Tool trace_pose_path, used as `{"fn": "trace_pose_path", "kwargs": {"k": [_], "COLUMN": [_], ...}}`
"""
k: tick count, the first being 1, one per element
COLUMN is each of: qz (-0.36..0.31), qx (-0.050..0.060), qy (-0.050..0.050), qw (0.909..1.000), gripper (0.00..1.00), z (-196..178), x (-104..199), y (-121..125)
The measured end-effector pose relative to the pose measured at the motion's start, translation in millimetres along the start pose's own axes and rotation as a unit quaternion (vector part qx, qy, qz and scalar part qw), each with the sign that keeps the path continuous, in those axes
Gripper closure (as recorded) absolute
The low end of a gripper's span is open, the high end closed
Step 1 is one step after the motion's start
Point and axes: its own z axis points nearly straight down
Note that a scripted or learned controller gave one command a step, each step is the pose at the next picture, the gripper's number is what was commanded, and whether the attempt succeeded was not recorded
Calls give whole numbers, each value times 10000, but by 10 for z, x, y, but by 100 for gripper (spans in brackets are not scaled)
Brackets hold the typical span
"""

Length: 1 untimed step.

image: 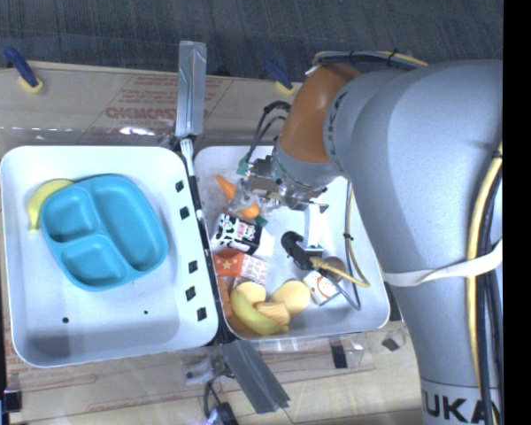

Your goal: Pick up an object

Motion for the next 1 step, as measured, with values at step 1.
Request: {"fn": "trace_pose_path", "kwargs": {"k": [1], "qz": [-181], "qx": [-40], "qy": [13], "qw": [9998], "gripper": [100], "z": [-946], "x": [661], "y": [306]}}
